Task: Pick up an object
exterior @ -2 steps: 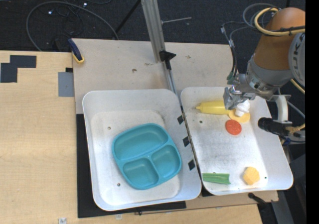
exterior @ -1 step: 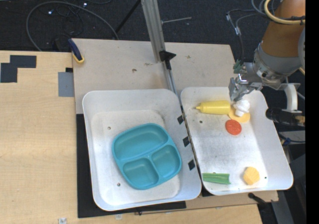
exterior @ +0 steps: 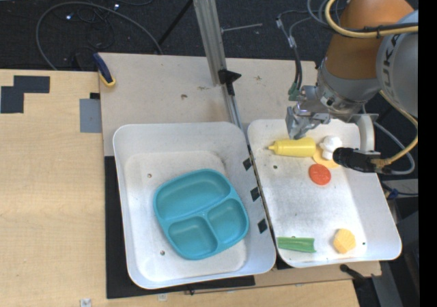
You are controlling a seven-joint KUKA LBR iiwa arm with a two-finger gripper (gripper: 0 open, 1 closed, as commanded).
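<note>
Gripper [exterior: 300, 123], finger state I cannot tell, hovers above the yellow plastic squeeze bottle [exterior: 295, 148] lying near the right white bin's [exterior: 369, 247] far edge; I judge it light, smooth, best grasped mid-body.

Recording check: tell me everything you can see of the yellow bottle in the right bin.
The yellow bottle looks like a plastic squeeze bottle. It lies on its side near the far end of the right bin, its pointed nozzle toward the left bin. Its other end is close to a small white object. The gripper is directly above it; contact can't be judged.
</note>
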